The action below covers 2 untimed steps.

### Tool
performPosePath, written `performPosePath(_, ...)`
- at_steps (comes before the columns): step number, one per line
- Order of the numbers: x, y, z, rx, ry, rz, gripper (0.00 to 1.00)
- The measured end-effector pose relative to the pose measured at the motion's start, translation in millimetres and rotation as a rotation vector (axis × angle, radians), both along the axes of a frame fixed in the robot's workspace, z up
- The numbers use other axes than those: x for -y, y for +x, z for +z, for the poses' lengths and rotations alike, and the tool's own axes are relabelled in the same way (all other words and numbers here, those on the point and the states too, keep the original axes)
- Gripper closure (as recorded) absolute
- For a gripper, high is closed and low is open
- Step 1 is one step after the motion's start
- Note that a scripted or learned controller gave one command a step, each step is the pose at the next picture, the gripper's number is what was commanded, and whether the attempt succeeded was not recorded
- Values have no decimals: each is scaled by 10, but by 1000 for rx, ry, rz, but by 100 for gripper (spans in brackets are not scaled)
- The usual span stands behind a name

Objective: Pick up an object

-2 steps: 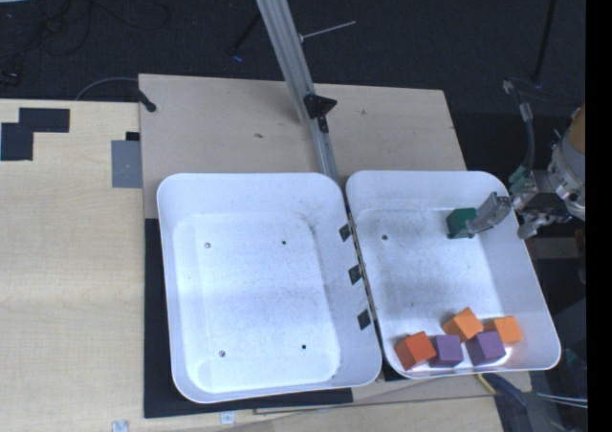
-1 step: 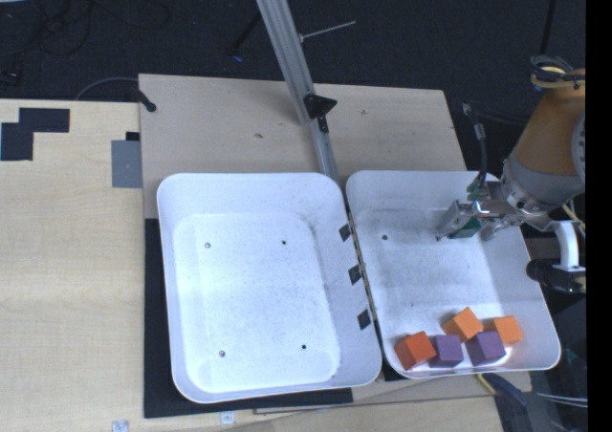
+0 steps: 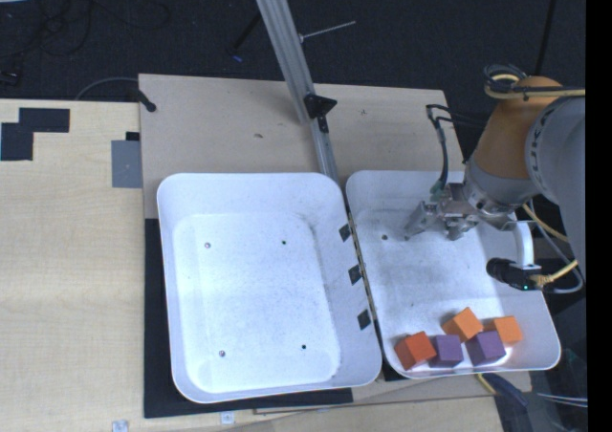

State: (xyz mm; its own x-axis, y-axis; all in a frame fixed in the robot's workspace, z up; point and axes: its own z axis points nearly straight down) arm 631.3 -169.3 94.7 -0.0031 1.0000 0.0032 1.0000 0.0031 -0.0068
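Note:
Several small blocks lie together at the near end of the right bin (image 3: pixel 402 272): a red-orange block (image 3: pixel 415 349), two purple blocks (image 3: pixel 448 351) (image 3: pixel 486 346), and two orange blocks (image 3: pixel 466 323) (image 3: pixel 508 329). My gripper (image 3: pixel 430 220) hangs over the far part of the right bin, well away from the blocks, with nothing seen between its fingers. The fingers are spread and point left.
The left bin (image 3: pixel 253 287) sits beside the right one, joined by black clips (image 3: pixel 356 272). A metal rail (image 3: pixel 292 57) slants up from the bins' far edge. A black cable (image 3: pixel 440 139) loops near the wrist.

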Motion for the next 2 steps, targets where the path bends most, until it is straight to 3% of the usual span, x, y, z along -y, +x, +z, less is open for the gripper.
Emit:
performPosePath(1, 360, 282, -75, -59, 29, -8, 0)
performPosePath(2, 368, 270, 19, -59, 21, 0, 100)
